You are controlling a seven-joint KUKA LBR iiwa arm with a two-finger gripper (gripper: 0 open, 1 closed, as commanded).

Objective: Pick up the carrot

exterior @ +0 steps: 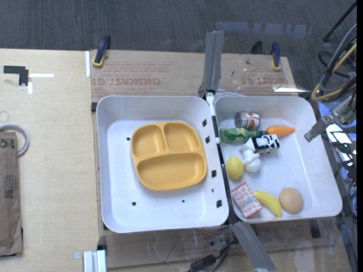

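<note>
The carrot (281, 131) lies in the upper part of the right bin (317, 169), orange and tapered, pointing toward the bin's right side, its blunt end just beside a black-and-white toy (265, 144) and near a small can (247, 120). A green vegetable (238, 135) stretches along the left of that cluster, with a white figure (250, 157) and a lemon (235, 167) below it. Further toward the front wall sit a small red-printed box (245, 200), a banana (267, 202) and a tan egg-shaped thing (291, 200). The left bin (113, 169) holds a yellow divided plate (168, 154). Both bins rest on brown cardboard (147, 75) clipped to the pale wooden bench (51, 152), with dark carpet (142, 10) behind — and a brown paper bag (8, 191) at the bench's left edge. My gripper (319, 130) hangs at the right bin's right rim, level with the carrot but apart from it, touching nothing; how its tips stand I cannot tell.
</note>
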